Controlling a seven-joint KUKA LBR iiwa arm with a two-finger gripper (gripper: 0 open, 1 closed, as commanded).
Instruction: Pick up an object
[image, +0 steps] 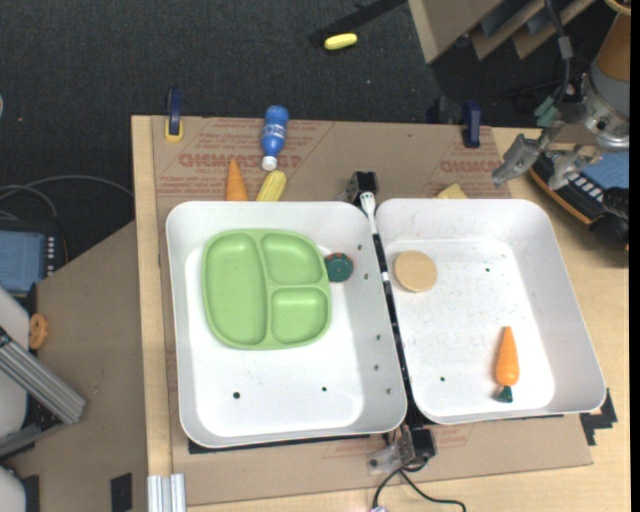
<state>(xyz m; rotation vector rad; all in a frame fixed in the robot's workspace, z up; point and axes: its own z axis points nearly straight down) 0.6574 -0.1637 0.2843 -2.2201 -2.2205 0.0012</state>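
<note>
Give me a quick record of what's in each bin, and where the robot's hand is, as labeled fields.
left bin: green divided plate; small teal object touching the plate's right edge
right bin: tan round disc near top left corner; toy carrot near bottom right
hand: above the bench, beyond the right bin's far edge
holding: nothing visible

My two bins (560, 330) are white with tiny dark dots. At nine o'clock lies a light green plate (267, 288), with a small dark teal ball (340, 267) touching it. At four o'clock lies an orange carrot (506, 360) with a green end. Near the middle sits a tan round cookie (414, 271). At twelve o'clock lies a blue and white bottle (273, 135) on brown cardboard (330, 150) with red writing.
</note>
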